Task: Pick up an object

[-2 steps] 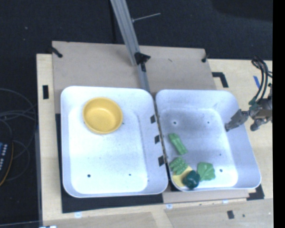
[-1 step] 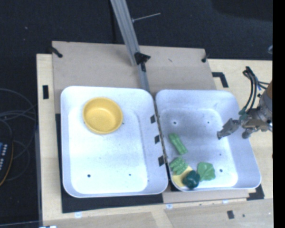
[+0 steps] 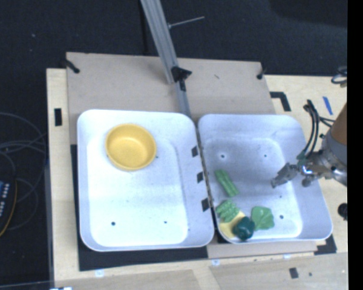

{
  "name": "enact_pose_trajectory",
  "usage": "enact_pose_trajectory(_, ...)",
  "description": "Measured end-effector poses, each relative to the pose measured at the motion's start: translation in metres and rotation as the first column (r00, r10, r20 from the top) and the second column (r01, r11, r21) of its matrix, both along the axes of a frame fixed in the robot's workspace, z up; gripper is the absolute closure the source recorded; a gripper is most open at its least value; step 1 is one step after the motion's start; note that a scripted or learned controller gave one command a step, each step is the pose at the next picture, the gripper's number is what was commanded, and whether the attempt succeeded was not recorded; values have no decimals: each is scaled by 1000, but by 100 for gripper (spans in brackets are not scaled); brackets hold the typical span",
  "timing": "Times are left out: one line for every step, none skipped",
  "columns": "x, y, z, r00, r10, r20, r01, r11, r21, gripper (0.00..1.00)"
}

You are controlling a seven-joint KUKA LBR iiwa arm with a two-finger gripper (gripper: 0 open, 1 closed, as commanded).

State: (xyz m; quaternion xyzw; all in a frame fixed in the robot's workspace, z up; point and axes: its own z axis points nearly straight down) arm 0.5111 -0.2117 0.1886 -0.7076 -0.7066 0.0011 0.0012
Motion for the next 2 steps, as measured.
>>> enact_pose_trajectory(-7,-9,-52,1000,0,-1,0,1000,0,0)
enact_pose_trajectory(-5,-9,-39,1000,1,6,-1,1000,0,100)
